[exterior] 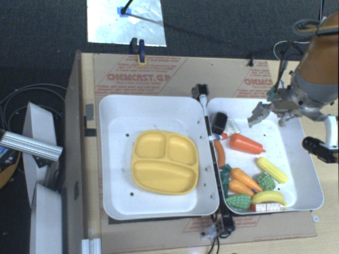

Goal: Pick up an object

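Note:
My gripper [271, 117] hangs over the far part of the right bin [304, 165], open, with nothing between its fingers. Below and to its left lies an orange-red toy pepper [245, 143]. A black object [219, 123] rests at the bin's far left corner. Toward the near edge lie a red sausage [220, 153], two orange carrots [243, 180], a yellow corn cob [272, 170], a banana [269, 197] and green toy vegetables [239, 201].
The left bin [114, 142] holds a yellow divided plate [164, 161]. A raised rim [207, 136] separates the two bins. The arm comes in from the right, above the right bin's far corner. The toys crowd the right bin's near left part.

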You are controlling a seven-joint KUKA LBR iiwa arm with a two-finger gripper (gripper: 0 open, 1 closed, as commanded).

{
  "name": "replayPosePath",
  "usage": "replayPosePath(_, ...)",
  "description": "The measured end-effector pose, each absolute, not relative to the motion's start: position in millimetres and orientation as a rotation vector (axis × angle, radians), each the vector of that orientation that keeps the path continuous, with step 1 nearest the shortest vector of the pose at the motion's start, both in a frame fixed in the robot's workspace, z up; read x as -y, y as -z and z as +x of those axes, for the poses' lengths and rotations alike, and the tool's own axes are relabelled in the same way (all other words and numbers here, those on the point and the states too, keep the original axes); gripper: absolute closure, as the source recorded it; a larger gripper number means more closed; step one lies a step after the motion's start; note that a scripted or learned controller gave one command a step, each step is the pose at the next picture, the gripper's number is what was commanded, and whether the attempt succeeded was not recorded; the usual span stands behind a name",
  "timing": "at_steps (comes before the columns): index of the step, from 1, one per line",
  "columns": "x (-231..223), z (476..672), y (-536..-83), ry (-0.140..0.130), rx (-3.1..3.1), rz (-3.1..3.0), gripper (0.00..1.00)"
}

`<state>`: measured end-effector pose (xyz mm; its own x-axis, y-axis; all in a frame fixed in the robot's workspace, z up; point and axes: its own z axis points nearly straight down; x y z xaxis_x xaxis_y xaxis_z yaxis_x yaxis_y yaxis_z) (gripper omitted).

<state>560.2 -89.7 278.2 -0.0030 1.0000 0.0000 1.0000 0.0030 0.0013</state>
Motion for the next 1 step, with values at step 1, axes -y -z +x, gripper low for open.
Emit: replayPosePath(1, 77.6, 583.7, -183.4, 0.001, -2.225, 2.219, 0.00)
